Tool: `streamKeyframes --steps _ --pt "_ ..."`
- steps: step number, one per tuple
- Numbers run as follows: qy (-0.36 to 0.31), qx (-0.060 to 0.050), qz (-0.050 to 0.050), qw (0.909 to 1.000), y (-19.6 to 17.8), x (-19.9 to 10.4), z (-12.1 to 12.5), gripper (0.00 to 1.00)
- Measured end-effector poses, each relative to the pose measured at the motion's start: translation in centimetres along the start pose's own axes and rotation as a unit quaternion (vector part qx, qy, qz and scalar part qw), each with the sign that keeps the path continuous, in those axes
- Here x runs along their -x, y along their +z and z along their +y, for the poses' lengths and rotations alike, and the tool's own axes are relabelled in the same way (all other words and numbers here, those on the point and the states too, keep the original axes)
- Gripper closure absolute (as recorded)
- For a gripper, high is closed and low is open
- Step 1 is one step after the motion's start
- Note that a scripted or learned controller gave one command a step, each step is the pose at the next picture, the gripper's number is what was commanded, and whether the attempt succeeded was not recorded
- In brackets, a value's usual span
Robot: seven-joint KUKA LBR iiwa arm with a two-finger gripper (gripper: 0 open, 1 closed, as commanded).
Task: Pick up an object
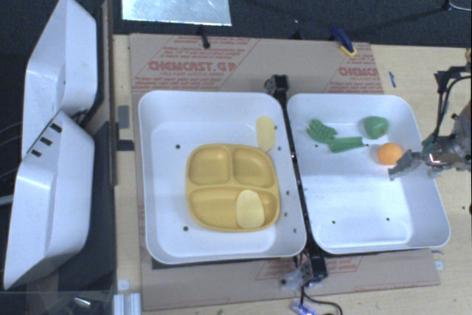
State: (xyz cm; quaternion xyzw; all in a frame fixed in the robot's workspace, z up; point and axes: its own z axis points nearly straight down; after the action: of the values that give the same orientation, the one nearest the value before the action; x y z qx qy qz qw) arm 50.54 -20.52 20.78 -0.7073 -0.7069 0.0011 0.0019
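So the tabletop (243, 55) has two shallow white plastic bins side by side. The left bin (166, 158) has a yellow plastic divided tray (221, 188) sitting roughly in the middle, with a pale yellow oval piece (250, 209) lying in its bottom right compartment. Another pale yellow oblong piece (265, 133) lies on the bin floor just beside the tray's upper right corner; can't tell if they touch.

The right bin (369, 225) holds the stuff up near its far end: a green leafy-looking toy (321, 130), a long green pod-shaped piece (345, 145) right next to it and maybe touching, a rounder green lump (375, 126) near the far right corner, and a small orange ball (390, 153) just below that lump.

The tool (405, 163) comes in over the right bin's right edge, low and just to the right of the orange ball, very near it. Honestly can't tell how the tool is set, it's too small and blurry there. Nothing visibly gripped.
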Motion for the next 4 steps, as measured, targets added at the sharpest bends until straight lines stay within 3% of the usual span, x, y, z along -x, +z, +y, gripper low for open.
streamKeyframes --steps 1,3,4 --pt "-0.001 0.003 -0.001 1.0000 -0.2 0.0 0.1 0.00" --pt "-0.001 0.000 0.000 1.0000 10.1 -0.2 0.0 0.00" --pt "0.000 0.002 0.000 1.0000 12.5 -0.3 0.0 0.00"
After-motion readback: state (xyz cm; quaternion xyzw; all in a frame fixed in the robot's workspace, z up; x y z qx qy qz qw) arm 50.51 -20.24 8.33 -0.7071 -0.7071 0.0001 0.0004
